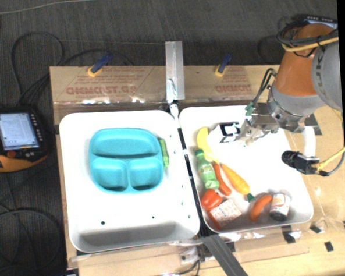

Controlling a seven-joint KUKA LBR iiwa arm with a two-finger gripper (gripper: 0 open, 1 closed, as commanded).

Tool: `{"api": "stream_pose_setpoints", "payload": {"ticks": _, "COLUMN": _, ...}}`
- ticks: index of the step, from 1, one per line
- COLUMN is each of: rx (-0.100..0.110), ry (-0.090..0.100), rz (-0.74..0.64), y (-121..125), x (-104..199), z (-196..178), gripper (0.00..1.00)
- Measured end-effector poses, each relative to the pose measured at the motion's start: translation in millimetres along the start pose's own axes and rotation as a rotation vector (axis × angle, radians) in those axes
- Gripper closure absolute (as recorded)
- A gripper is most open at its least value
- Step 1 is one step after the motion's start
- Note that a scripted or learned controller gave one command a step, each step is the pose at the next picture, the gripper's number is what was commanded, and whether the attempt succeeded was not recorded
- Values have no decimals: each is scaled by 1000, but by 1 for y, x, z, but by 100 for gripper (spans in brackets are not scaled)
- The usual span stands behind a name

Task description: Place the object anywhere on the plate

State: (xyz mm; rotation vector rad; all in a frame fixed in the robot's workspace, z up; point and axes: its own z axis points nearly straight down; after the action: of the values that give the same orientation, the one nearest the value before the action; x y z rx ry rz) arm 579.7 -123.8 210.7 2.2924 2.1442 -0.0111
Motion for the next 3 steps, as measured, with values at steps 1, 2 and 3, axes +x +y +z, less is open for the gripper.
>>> {"api": "stream_pose_setpoints", "payload": {"ticks": 1, "rx": 0, "ry": 8, "rz": -258, "y": -12, "x": 107, "z": 28, "gripper": 100}}
{"api": "stream_pose_setpoints", "payload": {"ticks": 2, "rx": -6, "ry": 5, "rz": -780, "y": 40, "x": 162, "z": 26, "gripper": 100}}
{"api": "stream_pose_setpoints", "payload": {"ticks": 3, "rx": -5, "ry": 5, "rz": -863, "y": 16, "x": 224, "z": 26, "gripper": 100}}
